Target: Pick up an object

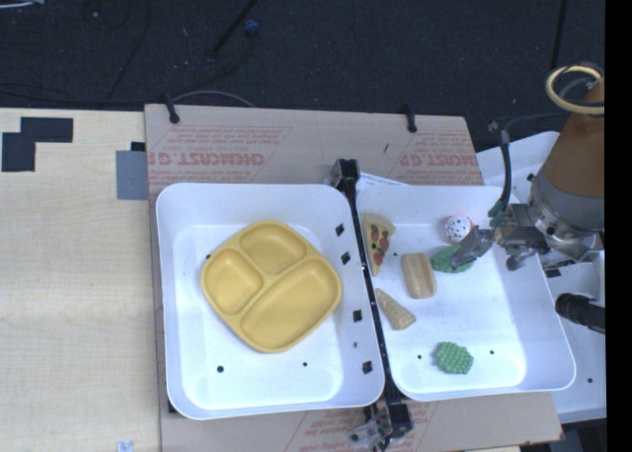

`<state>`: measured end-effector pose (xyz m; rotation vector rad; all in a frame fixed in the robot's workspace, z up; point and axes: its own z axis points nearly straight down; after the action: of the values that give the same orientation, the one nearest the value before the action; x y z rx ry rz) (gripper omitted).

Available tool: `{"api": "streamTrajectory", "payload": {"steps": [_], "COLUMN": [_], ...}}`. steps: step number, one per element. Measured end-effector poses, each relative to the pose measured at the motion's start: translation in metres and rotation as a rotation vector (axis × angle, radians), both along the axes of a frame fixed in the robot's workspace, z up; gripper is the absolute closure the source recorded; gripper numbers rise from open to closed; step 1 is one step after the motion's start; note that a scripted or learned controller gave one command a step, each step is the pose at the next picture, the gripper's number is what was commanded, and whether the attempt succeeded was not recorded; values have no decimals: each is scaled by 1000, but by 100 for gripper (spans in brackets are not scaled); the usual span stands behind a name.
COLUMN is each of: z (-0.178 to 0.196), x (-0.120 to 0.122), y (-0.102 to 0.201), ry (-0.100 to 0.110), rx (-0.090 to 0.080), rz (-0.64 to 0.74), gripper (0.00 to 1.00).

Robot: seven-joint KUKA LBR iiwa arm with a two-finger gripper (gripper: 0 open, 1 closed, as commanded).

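Observation:
My gripper [494,253] hangs low over the right bin [533,341], near its right wall, with the fingers spread open. One finger [472,246] lies against a dark green object [446,263] on the bin floor. Nothing sits between the fingers. Close by are a white dotted ball [456,228] and a tan block [418,274]. A pizza-slice toy [377,240], a tan wedge [395,310] and a bumpy green piece [454,357] are also in this bin.
The left bin [188,243] holds a yellow divided plate [272,285]. A black divider clip [360,263] runs between the two bins. The arm's orange band [583,154] rises at the right edge. Cardboard [296,149] lies under the bins.

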<state>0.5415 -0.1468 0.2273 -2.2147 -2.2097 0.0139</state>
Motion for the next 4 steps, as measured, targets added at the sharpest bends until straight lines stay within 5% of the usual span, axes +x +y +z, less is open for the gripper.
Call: {"api": "streamTrajectory", "payload": {"steps": [1,4], "z": [7,-137], "x": [3,-4], "y": [0,2], "ry": [-12,-7], "rx": [-2,0], "rz": [3,2], "gripper": [0,0]}}
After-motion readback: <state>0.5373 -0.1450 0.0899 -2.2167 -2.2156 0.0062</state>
